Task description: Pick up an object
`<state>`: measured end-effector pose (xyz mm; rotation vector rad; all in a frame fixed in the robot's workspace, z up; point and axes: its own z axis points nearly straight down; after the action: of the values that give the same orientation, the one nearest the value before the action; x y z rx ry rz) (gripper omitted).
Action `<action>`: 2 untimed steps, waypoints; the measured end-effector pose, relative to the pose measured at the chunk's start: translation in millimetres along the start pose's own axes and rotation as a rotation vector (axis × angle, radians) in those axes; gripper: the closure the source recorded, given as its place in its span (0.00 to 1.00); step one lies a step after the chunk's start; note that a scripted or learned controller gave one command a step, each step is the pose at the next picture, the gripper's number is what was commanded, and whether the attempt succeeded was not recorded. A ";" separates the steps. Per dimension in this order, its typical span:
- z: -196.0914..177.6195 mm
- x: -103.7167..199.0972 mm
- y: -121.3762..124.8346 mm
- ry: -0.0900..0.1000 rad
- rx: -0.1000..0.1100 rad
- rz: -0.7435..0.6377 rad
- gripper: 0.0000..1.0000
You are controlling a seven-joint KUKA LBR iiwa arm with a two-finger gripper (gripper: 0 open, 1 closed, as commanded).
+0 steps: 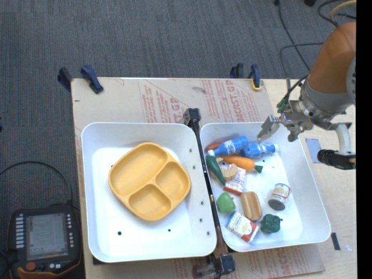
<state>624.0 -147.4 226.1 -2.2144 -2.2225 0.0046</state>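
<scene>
From my seat the pick has not happened yet. I see the grey two-finger gripper [280,128] hanging above the far rim of the right-hand shallow white bin [311,182], just beyond the pile, and its jaws look spread with nothing between them.

Everything I could take lies in that bin. Nearest the jaws are two blue plastic bottles with white labels [245,147], lying on their sides and touching. Just below them lies an orange toy carrot [239,163], and beside that a dark green bottle-shaped toy [214,168] along the bin's left wall. Further toward me sit a small red-and-white packet [235,181], a light green rounded toy [225,202], a tan bread-like slab [251,205], a small tin can with a red label [279,196] standing apart, a red-and-white carton [242,226] and a dark green lumpy toy [269,223].

The left white bin [93,156] holds a yellow plastic divided plate [150,181].

So I judge the whole job is left: descend, close on one item, lift.

What I can't settle: the upper arm is cut off at the picture's edge. The fingertips are small and dark against the table [151,100], so the exact gap between them is hard to read. The packets' labels are too small to read, and the piled toys overlap.
</scene>
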 end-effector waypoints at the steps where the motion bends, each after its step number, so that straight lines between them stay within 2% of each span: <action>1: 141.0 -39.6 20.4 0.000 -0.002 0.002 0.00; 2: 141.2 8.0 -2.7 0.001 0.001 0.000 0.00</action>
<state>620.6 -139.2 84.9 -2.2136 -2.2213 0.0046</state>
